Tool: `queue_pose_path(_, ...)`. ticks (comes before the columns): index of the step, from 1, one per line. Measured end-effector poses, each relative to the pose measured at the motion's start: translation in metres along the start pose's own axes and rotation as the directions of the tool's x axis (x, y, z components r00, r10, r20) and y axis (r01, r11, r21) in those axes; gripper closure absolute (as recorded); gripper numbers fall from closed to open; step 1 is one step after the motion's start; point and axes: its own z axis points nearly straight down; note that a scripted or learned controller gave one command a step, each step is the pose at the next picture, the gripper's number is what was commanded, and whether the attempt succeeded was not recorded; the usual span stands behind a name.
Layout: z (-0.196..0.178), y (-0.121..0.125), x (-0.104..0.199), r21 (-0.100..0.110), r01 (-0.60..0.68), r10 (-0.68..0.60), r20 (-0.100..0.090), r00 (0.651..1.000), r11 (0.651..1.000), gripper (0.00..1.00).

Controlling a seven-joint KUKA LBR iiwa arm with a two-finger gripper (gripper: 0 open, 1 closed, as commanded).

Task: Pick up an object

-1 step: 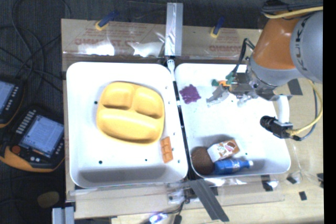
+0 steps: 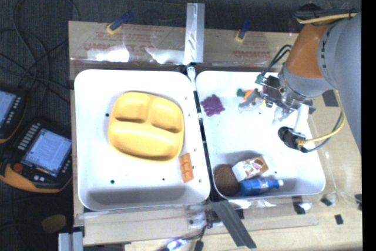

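Note:
My gripper (image 2: pixel 254 101) is low over the upper middle of the right bin (image 2: pixel 311 167), reaching in from the right. A small orange and green object (image 2: pixel 244 92) lies right at its tip; whether it is held cannot be told. A purple grape bunch (image 2: pixel 212 104) lies to the gripper's left. Along the bin's front edge sit a brown ball (image 2: pixel 225 178), a small white and red carton (image 2: pixel 250 168) and a blue bottle (image 2: pixel 258 186) lying on its side.
The left bin (image 2: pixel 88 185) holds a big yellow compartment tray (image 2: pixel 147 125) and a small orange block (image 2: pixel 186 167) by the dividing wall. A black cable end (image 2: pixel 289 137) hangs from the arm over the right bin. Handheld controllers lie off the bench at far left.

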Motion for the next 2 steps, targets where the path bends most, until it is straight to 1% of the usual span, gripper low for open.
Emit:
queue_pose_path(1, -0.032, -0.018, 0.074, 0.000, -0.111, 0.111, 0.001, 0.994, 0.994, 0.00)
queue_pose_path(2, -0.007, 0.046, 0.024, 0.000, -0.139, 0.139, 0.003, 0.990, 0.990, 0.00)
